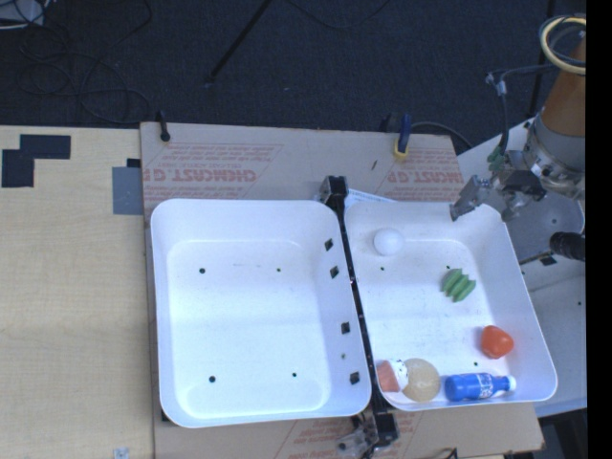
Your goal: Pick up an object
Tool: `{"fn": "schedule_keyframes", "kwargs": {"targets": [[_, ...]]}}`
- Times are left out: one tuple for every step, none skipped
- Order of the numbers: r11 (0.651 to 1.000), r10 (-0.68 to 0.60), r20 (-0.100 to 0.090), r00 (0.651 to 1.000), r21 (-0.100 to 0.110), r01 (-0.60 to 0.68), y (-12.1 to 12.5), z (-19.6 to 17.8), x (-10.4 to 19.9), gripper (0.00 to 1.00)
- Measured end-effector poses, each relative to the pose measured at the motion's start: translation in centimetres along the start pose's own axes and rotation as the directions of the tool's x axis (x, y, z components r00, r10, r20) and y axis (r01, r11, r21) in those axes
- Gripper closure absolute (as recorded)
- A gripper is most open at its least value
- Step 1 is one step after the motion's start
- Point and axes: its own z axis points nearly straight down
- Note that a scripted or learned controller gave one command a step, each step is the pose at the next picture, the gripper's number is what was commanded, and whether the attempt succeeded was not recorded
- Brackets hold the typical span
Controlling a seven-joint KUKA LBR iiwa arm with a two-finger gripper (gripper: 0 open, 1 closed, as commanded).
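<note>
Camera view: pincer (490, 202) above right bin's (531, 323) far rim, grip state unclear; risks snagging rim instead of green object (458, 284).

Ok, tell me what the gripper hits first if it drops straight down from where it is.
Probably the back right rim of the right bin, not an object. The gripper hangs over that corner; the green object lies nearer the camera. Depth is hard to judge here.

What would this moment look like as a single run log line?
gripper: open, above right bin's far right corner | holding nothing | right bin: white ball, green piece, red ball, blue bottle | pick: not yet done
</note>
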Motion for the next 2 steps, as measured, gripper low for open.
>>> {"fn": "schedule_keyframes", "kwargs": {"targets": [[1.000, 0.005, -0.003, 1.000, 0.014, -0.005, -6.6, 10.9, -2.9, 0.00], [1.000, -0.004, 0.000, 1.000, 0.002, 0.004, -5.0, 16.6, -2.6, 0.00]]}}
